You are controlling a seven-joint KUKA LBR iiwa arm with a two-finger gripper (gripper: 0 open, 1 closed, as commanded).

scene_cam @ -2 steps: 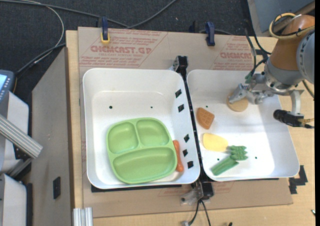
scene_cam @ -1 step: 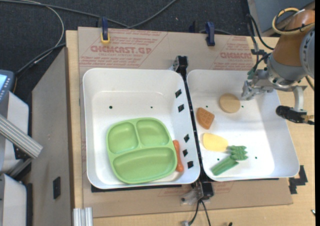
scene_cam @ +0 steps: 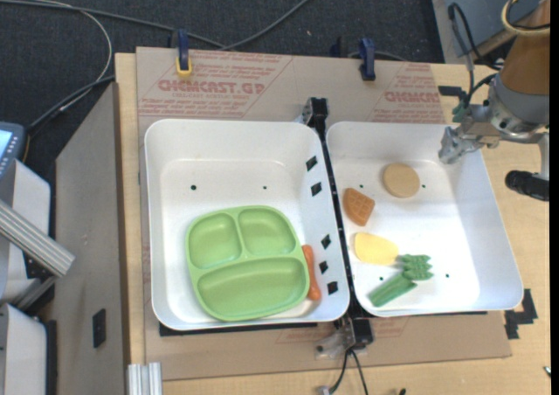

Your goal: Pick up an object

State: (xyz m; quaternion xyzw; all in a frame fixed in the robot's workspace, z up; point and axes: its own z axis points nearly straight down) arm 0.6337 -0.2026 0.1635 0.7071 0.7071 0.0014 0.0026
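Our gripper [scene_cam: 450, 147] hangs over the right bin's [scene_cam: 489, 236] far right rim, and we cannot tell its state. The round tan piece [scene_cam: 402, 181] lies nearest, apart from its neighbours, so we should centre above it before descending.

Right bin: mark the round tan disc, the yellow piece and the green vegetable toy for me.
Round tan disc [scene_cam: 402, 181]: camera view, middle of its top face.
Yellow piece [scene_cam: 375, 249]: camera view, centre of its upper surface.
Green vegetable toy [scene_cam: 400, 280]: camera view, midway along it.
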